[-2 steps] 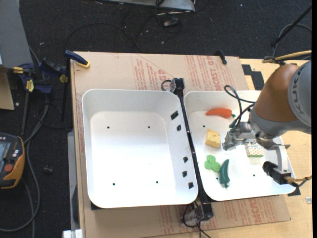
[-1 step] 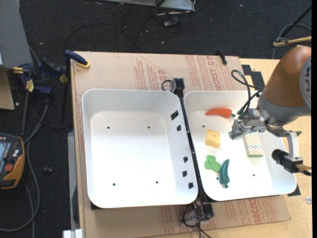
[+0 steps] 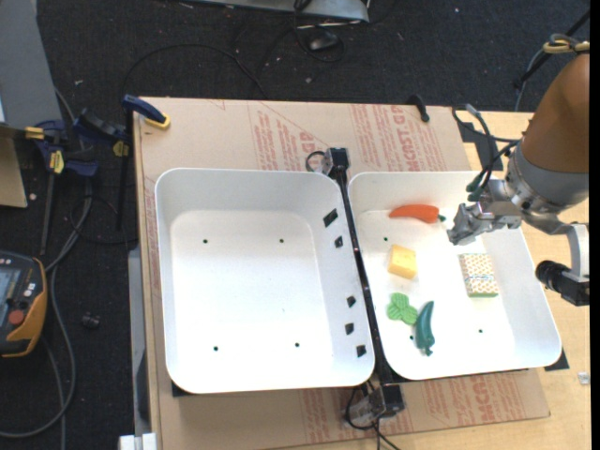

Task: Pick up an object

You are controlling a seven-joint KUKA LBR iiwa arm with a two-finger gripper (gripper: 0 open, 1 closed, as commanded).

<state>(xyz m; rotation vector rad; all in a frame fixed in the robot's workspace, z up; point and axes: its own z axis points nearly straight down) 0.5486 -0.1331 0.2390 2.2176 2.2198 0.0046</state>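
Note:
The right bin [image 3: 525,345] holds several small objects. An orange carrot-shaped piece [image 3: 414,213] lies near its back wall. A yellow block [image 3: 403,262] sits left of centre. A patterned rectangular sponge-like block [image 3: 479,275] lies toward the right. A green leafy piece [image 3: 402,308] and a teal elongated piece [image 3: 426,326] lie close together near the front. My gripper [image 3: 466,228] hangs over the back right of this bin, between the carrot piece and the patterned block, with nothing visible between its fingers.
The left bin [image 3: 178,251] stands beside the right one, with a black divider strip [image 3: 352,261] between them. Both rest on a cardboard sheet [image 3: 281,129]. Clamps and cables lie off the bench to the left.

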